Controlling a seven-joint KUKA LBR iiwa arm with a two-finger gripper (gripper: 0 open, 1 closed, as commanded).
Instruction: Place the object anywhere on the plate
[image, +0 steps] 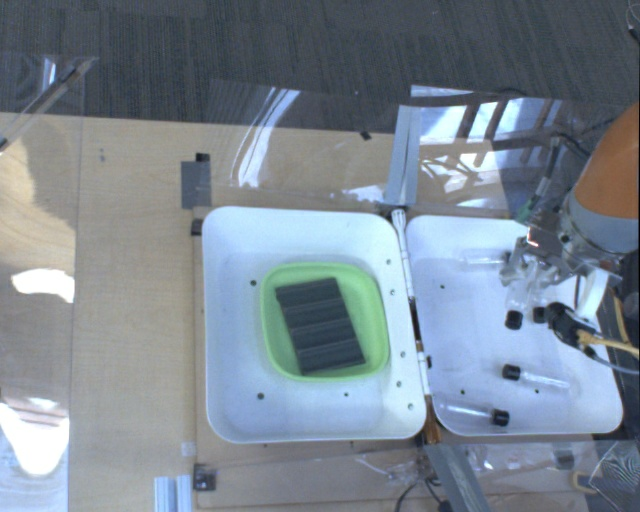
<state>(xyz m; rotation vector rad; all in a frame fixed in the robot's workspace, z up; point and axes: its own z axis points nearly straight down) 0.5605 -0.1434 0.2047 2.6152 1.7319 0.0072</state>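
A dark grey ribbed block (319, 326) lies flat on the green plate (372, 318), which sits in the middle of the left white bin (230, 300). My gripper (553, 300) hangs over the upper right part of the right bin (440, 330), well away from the plate. Its pale fingers stand apart and hold nothing. The orange band of the arm (610, 175) rises at the right edge.
Several clear tubes with black caps lie in the right bin, one (530, 376) near its middle, one (478, 412) at the front and one (513, 318) just below the gripper. A grey post (402, 165) stands behind the seam between the bins.
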